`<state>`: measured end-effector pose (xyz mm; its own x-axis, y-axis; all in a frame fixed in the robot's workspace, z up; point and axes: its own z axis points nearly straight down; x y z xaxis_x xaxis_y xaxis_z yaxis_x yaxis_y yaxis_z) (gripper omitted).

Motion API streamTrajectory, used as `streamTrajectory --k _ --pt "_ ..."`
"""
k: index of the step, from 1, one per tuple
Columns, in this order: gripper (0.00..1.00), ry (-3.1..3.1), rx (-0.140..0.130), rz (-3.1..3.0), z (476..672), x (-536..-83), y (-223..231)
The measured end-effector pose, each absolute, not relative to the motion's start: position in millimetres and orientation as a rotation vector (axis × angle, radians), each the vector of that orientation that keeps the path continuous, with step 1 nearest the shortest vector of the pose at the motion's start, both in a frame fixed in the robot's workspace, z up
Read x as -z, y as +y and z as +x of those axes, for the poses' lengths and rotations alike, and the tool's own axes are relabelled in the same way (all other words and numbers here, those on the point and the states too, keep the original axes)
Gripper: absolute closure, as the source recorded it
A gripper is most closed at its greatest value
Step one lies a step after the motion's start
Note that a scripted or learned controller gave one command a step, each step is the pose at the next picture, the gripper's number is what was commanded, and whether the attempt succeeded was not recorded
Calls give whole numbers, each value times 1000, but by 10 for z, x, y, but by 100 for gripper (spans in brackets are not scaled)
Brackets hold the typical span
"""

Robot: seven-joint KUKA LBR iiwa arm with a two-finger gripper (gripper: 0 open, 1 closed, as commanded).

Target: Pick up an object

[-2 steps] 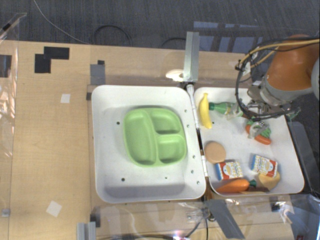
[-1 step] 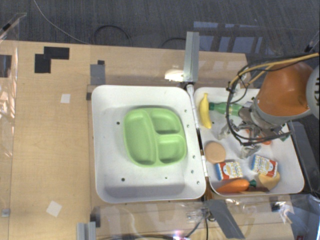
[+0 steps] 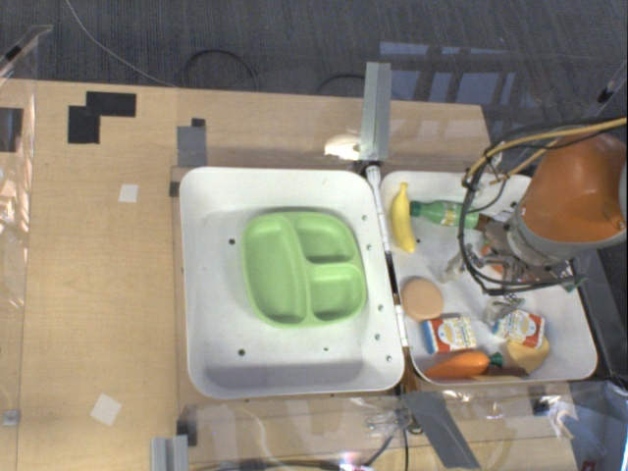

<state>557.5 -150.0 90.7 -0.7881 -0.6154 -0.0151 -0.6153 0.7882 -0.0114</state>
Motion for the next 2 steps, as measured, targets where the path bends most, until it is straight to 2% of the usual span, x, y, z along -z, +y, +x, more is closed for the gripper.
streamTrajectory --k 1,2 --pt "0 2968 11 -991 6080 -888 -2076" --pt "0 3020 8 -816 5975 -893 -1861"
